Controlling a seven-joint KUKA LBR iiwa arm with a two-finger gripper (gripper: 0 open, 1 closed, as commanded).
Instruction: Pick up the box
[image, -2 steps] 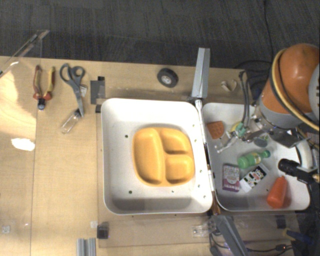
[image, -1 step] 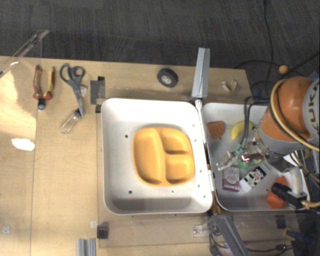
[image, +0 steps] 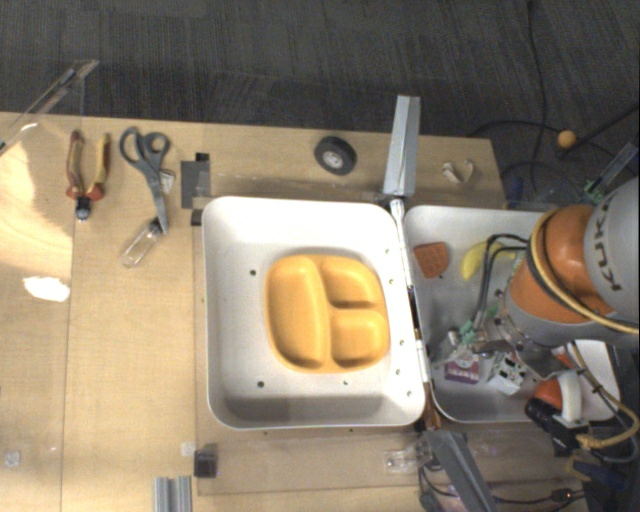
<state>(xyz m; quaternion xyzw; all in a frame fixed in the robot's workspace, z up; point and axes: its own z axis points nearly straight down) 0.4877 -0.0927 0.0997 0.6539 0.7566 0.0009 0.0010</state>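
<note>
We see the gripper (image: 478, 345) low in the right white bin (image: 440, 400), near its left wall, with a small flat box (image: 461, 373) with a purple face lying just below it on the bin floor; whether the claw is spread or pinching we cannot tell. In the same bin lie a rust-orange piece (image: 432, 259) and a rounded yellow piece (image: 473, 262). The left bin (image: 300, 225), smooth with rounded corners, holds a glossy yellow tray (image: 327, 310) moulded into three compartments, while scissors (image: 150, 165) and red-handled pliers (image: 85, 170) rest on the wooden bench (image: 100, 380).
</note>
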